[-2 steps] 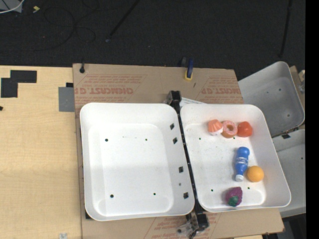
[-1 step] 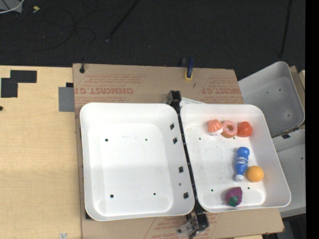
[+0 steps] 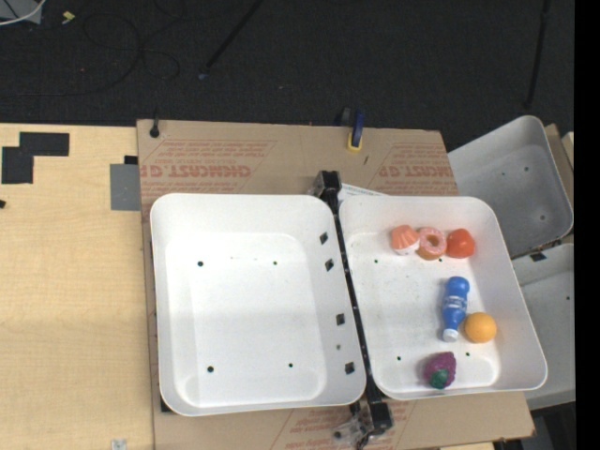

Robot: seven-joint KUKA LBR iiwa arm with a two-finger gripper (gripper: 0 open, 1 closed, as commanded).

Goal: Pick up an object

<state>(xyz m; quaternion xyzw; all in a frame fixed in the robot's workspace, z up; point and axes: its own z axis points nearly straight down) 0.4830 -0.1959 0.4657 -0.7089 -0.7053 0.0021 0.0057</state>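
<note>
The blue bottle (image 3: 455,308) lies in the right bin (image 3: 506,251), long axis running roughly top to bottom, an orange ball (image 3: 480,328) just beside its lower end. Smaller pieces sit near: a red toy (image 3: 459,244), a pink ring (image 3: 432,243), a purple fruit (image 3: 440,370). The tool's state I cannot tell.

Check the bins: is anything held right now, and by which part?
Nothing held. All six objects lie loose in the right bin: blue bottle, orange ball, purple fruit, pink donut.
</note>
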